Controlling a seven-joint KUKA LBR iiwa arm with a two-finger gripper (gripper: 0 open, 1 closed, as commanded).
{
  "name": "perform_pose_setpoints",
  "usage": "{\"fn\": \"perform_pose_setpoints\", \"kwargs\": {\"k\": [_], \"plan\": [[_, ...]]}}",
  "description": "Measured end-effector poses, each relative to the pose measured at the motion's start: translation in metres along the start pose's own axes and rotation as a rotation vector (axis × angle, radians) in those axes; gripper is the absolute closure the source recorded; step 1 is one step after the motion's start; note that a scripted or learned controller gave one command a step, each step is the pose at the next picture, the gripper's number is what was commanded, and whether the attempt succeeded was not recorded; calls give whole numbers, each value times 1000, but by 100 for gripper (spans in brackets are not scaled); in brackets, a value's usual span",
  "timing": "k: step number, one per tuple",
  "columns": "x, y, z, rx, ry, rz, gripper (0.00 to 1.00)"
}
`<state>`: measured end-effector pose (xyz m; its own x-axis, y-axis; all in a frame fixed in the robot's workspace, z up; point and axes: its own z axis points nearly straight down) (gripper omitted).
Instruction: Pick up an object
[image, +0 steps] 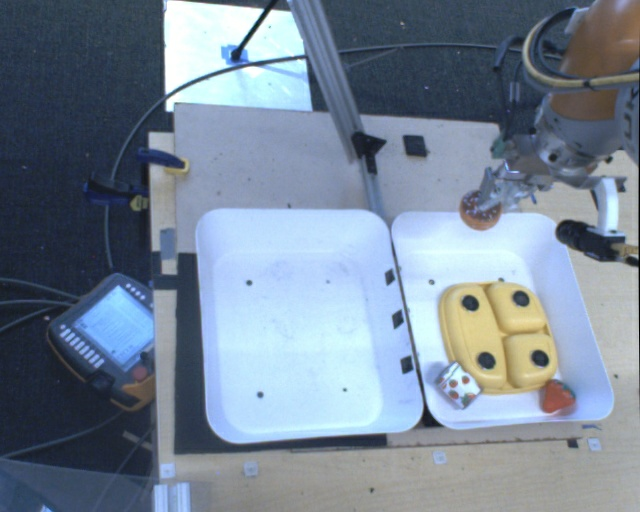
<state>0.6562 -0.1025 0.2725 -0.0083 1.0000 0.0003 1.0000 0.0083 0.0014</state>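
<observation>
Fingers (497, 190) closed around a small round orange-brown object (480, 211), which hangs at their tips above the far rim of the right bin (575, 270). Landmark: yellow tray (500, 335) with four black-dotted compartments, lying in the right bin. Object is beyond the tray's far side, apart from it. Checkered cube (458, 385) touches the tray's near-left corner; red item (558, 397) sits at its near-right corner. Left bin (215, 300) left of the tray. Teach pendant (105, 335) off the counter (270, 150), screen text unreadable.

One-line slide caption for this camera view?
Gripper holds a small round orange object above the right bin's far edge; yellow tray below.
</observation>
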Motion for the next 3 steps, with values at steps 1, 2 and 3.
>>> {"fn": "perform_pose_setpoints", "kwargs": {"k": [1, 2, 3], "plan": [[54, -3, 19, 0, 0, 0, 100], [117, -5, 29, 0, 2, -3, 100], [170, -22, 38, 2, 1, -1, 100]]}}
